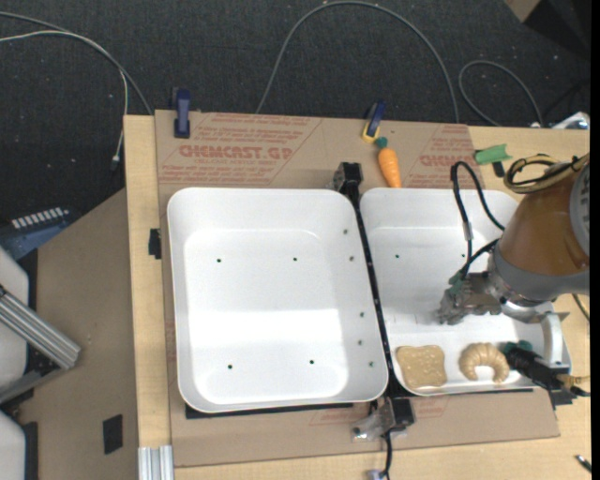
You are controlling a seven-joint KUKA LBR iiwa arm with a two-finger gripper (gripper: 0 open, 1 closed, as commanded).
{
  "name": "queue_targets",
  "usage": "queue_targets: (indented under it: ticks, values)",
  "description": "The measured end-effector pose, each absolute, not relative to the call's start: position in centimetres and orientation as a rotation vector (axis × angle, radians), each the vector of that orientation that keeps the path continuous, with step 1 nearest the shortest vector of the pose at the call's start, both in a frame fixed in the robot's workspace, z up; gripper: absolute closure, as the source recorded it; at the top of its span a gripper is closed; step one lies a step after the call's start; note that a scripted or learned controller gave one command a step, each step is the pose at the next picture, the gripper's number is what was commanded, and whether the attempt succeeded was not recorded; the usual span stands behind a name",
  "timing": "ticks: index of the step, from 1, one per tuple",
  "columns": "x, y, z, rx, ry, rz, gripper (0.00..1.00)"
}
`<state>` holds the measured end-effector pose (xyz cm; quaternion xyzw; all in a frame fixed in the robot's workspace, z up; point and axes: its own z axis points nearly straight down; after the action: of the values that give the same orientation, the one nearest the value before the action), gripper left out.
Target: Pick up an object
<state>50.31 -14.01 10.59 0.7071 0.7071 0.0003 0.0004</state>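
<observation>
While the claw (pixel 457 305) hangs low inside the right bin (pixel 412 225), I cannot tell its state. A croissant (pixel 485 362) and a bread slice (pixel 421 366) lie along that bin's near edge — a toy carrot (pixel 388 166) rests on the bench (pixel 281 145) behind.

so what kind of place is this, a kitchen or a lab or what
Most likely a robotics lab test bench, not a kitchen. Two white bins sit clamped on a cardboard-covered board, a robot arm reaches over the right one, loose cables run across dark carpet, and the food looks like toys: bread slice, croissant.
</observation>
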Motion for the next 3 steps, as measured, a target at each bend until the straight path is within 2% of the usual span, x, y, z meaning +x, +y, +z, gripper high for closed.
queue_targets:
  ticks: [3]
  values:
    - [49.7,-15.2,24.0,2.218,2.220,0.004,1.00]
